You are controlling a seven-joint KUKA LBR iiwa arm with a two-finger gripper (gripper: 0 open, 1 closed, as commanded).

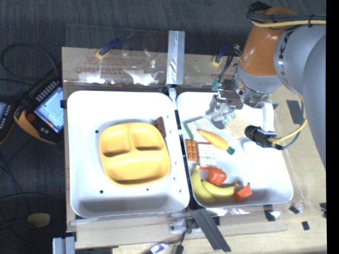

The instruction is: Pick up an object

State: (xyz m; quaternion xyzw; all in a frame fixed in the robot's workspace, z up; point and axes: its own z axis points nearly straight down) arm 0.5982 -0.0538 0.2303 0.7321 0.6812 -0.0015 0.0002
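Note:
My gripper (221, 111) hangs over the back of the right bin (275, 168), just above a pale green-and-white packet (203, 125). An orange carrot with a green tip (214, 138) lies right in front of the gripper. Beside the gripper, to the right, lies a round beige piece (239, 127). Toward the bin's front are a yellow banana (207, 188), a red pepper (215, 174) and a small orange-red piece (243, 191). A brown chocolate bar (190, 150) lies along the left wall.
The left bin (85, 115) holds a yellow compartment tray (135, 152) with a small brown item (159, 124) at its back right corner. A handheld controller (45, 112) lies left of the bench. Blue clamps (106, 48) grip the back edge.

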